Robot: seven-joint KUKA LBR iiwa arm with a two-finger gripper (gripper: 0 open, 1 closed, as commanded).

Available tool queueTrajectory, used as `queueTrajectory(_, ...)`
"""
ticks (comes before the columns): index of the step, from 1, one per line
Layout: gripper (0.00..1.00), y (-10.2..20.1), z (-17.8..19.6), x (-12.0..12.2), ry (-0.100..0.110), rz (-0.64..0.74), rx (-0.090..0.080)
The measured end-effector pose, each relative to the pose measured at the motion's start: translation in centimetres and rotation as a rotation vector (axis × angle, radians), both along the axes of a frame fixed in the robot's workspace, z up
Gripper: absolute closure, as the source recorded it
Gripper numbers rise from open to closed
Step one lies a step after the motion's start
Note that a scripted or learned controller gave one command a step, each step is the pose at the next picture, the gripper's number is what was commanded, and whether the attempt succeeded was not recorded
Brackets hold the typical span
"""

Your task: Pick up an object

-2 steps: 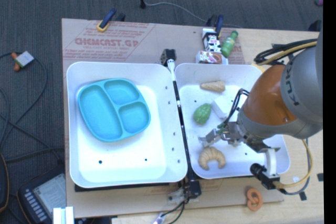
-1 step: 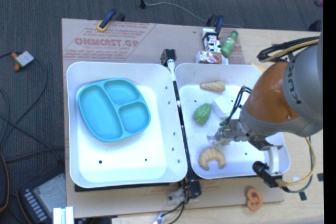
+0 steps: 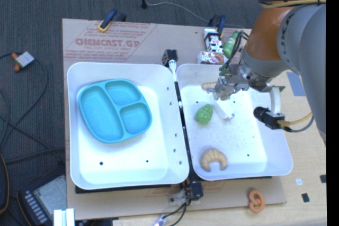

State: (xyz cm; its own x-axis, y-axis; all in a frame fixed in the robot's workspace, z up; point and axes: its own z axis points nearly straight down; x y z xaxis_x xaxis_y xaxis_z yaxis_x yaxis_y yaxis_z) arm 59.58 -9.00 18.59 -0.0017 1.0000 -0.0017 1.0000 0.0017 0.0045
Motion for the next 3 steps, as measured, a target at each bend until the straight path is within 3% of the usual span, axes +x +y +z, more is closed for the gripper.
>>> queueTrajectory(1, 1.00, -6.9, -1.3, 1.7, 0.005, -0.003, -0.001)
queueTrajectory(2, 1.00, 0.3, -0.2, 2.3, 0.005, 0.001, 0.002)
queueTrajectory(3, 1.00, 5.0, -0.2, 4.9, 0.005, 0.000, 0.002)
